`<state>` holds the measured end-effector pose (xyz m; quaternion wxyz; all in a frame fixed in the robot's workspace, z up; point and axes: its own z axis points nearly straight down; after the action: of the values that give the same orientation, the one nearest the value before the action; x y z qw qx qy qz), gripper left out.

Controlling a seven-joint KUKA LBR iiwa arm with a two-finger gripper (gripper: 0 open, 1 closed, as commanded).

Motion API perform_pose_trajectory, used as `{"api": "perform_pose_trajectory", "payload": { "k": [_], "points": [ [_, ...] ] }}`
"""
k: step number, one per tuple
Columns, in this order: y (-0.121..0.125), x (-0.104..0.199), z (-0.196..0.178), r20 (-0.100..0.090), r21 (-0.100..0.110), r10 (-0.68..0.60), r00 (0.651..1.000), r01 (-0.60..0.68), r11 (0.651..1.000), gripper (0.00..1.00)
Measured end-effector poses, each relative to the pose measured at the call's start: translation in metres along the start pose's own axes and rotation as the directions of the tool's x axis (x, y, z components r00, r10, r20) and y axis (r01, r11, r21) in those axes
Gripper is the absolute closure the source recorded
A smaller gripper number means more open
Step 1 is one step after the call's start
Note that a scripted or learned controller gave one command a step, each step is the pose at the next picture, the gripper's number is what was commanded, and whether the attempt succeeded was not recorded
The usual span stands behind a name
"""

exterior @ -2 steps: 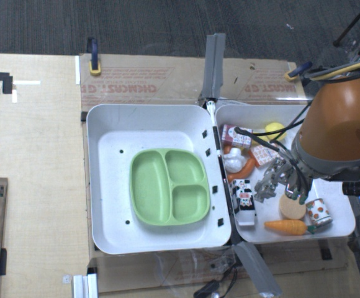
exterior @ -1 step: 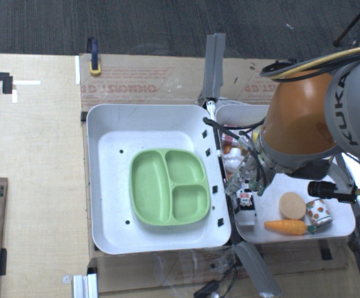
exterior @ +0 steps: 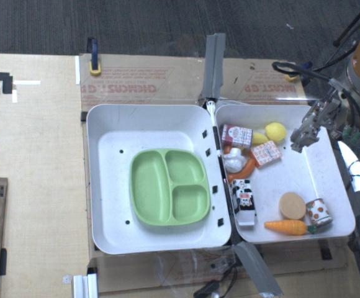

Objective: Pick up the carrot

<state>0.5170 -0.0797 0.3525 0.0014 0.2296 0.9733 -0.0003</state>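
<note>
A: What's the setting?
B: A pale wood bench (exterior: 37, 228) under dark floor, with two white bins side by side. The left bin (exterior: 105, 166) holds a green tray (exterior: 169, 186), bare white all round it.

A: And the right bin (exterior: 319, 166)?
B: Its clutter crowds the left wall; the middle and upper right floor lie bare.

A: The gripper (exterior: 304, 136)?
B: Upper right of that bin, nothing in it. Whether the fingers are apart, I cannot tell.

A: The carrot (exterior: 286, 227)?
B: Lower right, lying flat near the front rim, just below a tan disc (exterior: 292, 205) and beside a spotted can (exterior: 318, 212).
</note>
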Motion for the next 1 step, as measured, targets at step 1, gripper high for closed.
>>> {"api": "perform_pose_trajectory", "payload": {
  "k": [1],
  "points": [
    [-0.0707,0.0081,0.1471,-0.001,-0.001,-0.295,0.956,0.295,0.956,1.0]
  ]
}}
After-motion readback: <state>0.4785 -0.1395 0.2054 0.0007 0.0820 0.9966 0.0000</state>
